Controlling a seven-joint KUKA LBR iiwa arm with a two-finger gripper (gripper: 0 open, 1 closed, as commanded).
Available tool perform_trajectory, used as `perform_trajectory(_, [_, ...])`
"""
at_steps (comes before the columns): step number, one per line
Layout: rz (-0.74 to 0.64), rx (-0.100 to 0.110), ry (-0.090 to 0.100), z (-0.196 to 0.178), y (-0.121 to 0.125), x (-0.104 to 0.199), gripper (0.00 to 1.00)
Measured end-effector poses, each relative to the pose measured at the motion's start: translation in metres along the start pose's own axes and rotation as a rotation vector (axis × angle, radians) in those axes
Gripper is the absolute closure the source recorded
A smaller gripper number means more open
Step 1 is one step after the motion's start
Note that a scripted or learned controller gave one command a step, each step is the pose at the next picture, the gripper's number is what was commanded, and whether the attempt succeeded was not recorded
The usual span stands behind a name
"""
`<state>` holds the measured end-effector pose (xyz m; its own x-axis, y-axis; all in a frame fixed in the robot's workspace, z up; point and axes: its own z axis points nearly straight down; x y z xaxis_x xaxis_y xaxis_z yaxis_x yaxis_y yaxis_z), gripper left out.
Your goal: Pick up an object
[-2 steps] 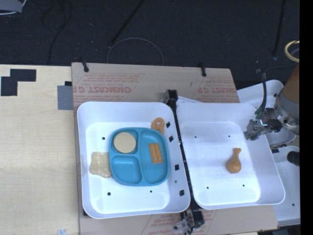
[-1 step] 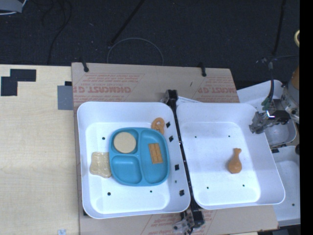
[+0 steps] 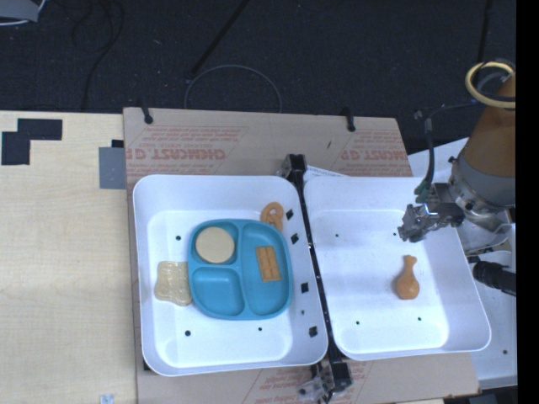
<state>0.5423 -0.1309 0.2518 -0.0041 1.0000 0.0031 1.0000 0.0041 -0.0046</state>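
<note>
A tan drumstick-shaped toy (image 3: 407, 279) lies in the right bin (image 3: 362, 343), toward its right side. My gripper (image 3: 413, 226) hangs over the right bin's far right part, just above and slightly right of the drumstick, with a gap between them. In the left bin (image 3: 160, 343) sits a blue sectioned tray (image 3: 221, 297) holding a round tan cookie (image 3: 214, 244) and a ridged orange cracker (image 3: 269, 263). A pretzel-like piece (image 3: 272, 215) lies at the tray's far right corner. A pale yellowish slice (image 3: 173, 282) lies left of the tray.
The black divider rail (image 3: 305, 251) runs between the two bins. The arm's orange band and grey body (image 3: 493, 141) rise at the right. Cardboard (image 3: 253, 146) lies under the bins, and cables trail over the dark floor behind.
</note>
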Motion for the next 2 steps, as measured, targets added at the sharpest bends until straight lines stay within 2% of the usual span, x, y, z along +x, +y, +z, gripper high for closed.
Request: perform_trajectory(2, [0.001, 0.001, -0.001, -0.004, -0.026, 0.106, 1.00])
